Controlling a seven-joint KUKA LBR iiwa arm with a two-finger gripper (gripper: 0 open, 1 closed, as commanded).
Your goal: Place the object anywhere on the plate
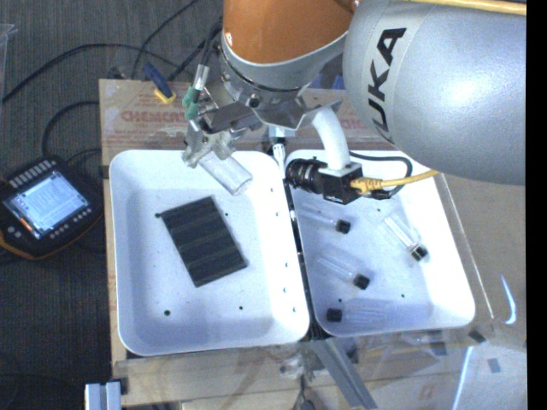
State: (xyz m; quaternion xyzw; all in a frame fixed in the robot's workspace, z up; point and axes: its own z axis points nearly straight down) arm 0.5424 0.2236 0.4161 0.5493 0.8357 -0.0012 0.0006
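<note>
While the pincer (212,148) hangs over the far edge of the left bin (137,314), a clear plastic tube (229,173) shows at its tips, seemingly gripped between closed fingers by one end, the rest jutting out toward the dark ridged plate (203,241) lying flat below and nearer the camera. The tube looks light, stiff and smooth, so probably slippery; a hold across its middle would likely sit steadier than an end grip. More clear tubes with black caps (406,236) lie in the right bin (457,297) on the surface
</note>
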